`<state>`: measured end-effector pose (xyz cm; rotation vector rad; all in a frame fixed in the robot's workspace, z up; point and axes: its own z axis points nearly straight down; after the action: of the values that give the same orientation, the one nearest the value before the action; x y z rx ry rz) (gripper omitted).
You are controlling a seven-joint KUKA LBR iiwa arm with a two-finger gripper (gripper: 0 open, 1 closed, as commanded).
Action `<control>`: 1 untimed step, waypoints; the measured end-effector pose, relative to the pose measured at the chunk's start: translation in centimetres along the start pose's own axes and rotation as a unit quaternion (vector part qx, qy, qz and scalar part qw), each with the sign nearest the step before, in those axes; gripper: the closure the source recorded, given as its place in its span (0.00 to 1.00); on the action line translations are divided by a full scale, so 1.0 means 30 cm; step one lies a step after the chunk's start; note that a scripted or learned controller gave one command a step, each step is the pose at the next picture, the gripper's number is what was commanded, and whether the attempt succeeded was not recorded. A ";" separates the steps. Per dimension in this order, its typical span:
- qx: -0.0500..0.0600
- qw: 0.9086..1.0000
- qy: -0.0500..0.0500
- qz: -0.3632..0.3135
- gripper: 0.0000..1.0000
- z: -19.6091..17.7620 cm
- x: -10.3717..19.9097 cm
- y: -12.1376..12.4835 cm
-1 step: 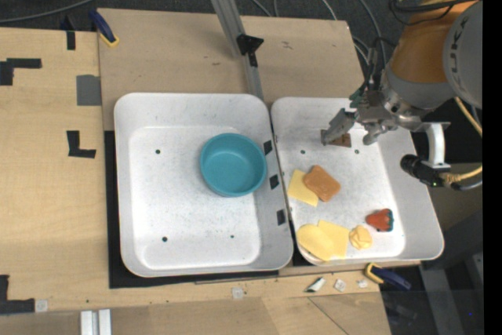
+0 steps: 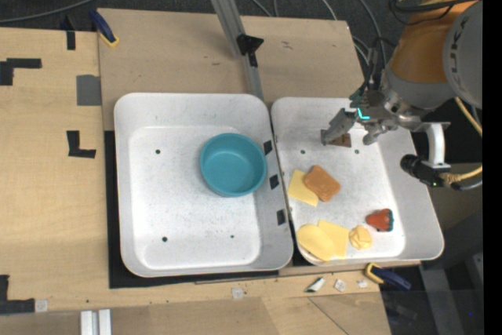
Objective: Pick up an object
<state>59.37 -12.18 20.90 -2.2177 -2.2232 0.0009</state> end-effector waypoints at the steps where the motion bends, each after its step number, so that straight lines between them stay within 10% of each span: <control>1: 0.003 1.000 -0.001 0.001 0.00 0.178 -0.033 -0.003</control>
<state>59.27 -13.18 15.55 -2.2179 -2.2187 0.0083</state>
